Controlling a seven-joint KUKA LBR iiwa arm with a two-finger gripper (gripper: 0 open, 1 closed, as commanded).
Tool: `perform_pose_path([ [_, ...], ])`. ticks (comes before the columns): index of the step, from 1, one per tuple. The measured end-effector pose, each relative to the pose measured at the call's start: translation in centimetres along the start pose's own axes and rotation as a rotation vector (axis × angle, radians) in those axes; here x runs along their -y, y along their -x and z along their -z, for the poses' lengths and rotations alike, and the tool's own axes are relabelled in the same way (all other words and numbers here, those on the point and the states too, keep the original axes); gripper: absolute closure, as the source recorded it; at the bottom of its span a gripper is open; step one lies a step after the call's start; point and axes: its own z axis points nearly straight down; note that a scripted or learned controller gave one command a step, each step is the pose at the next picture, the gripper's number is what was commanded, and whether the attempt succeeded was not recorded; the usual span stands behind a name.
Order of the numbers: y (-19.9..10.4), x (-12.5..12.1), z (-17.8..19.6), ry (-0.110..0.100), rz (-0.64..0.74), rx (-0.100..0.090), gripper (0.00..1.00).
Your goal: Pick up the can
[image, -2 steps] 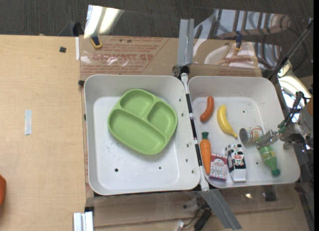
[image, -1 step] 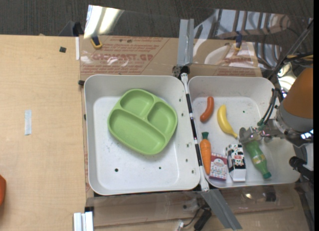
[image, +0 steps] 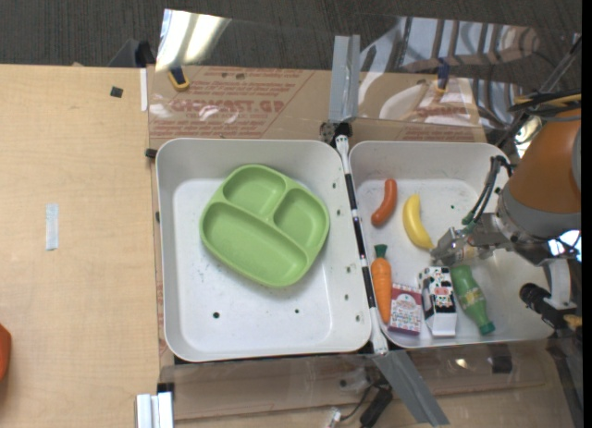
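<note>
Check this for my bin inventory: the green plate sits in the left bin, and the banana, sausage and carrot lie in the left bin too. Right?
Not quite. The camera view shows the green plate in the left bin, but the banana, sausage and carrot lie in the right bin, not the left.
</note>
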Motion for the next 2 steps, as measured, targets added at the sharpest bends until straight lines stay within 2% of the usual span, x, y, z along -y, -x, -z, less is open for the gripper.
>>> perform_pose_path([
  [1,0.1,0.0,0.9,0.0,-0.004,0.001,1.0],
  [2,-4.6,-3.5,10.5,-0.002,-0.011,0.001,1.0],
])
